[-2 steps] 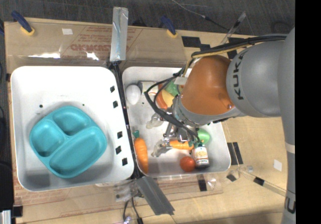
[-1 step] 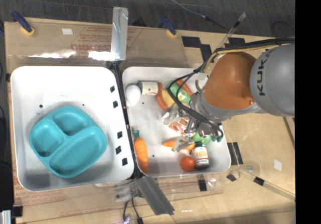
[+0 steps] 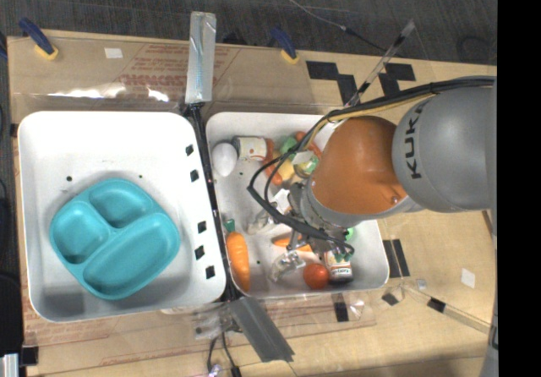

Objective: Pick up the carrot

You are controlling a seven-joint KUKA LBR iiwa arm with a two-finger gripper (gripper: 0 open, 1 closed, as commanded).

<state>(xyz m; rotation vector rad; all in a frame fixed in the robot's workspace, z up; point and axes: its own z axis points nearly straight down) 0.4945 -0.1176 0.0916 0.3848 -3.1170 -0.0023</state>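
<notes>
The grey arm with its orange band reaches in from the right over the right bin, and its gripper hangs low among the clutter there. Whether it is open or closed, I cannot tell. The left bin holds a teal divided plate. The carrot lies along the right bin's left wall, near the front corner, apart from the gripper. A small red tomato sits just beside the gripper.
</notes>
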